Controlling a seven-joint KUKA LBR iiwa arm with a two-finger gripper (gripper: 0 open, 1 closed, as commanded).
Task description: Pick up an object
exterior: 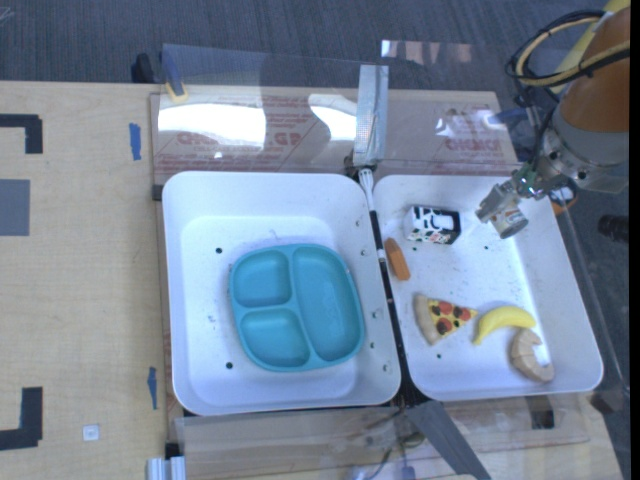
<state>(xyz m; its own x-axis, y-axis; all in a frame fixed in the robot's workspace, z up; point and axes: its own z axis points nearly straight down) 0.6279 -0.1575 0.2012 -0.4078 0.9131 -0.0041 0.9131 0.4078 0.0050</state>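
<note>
The right bin (560, 268) holds a black-and-white cow toy (433, 225), an orange carrot-like piece (398, 260), a pizza slice (441, 318), a yellow banana (502, 321) and a tan bread-like piece (529, 355). My gripper (503, 211) hangs over the bin's upper right part, to the right of the cow toy and apart from it. Nothing shows between its fingers.
The left bin (190, 268) carries a teal divided plate (296, 306). A clear plastic wall (370, 118) stands behind both bins. Yellow and black cables (560, 53) loop above the arm's orange band (600, 88) at the upper right.
</note>
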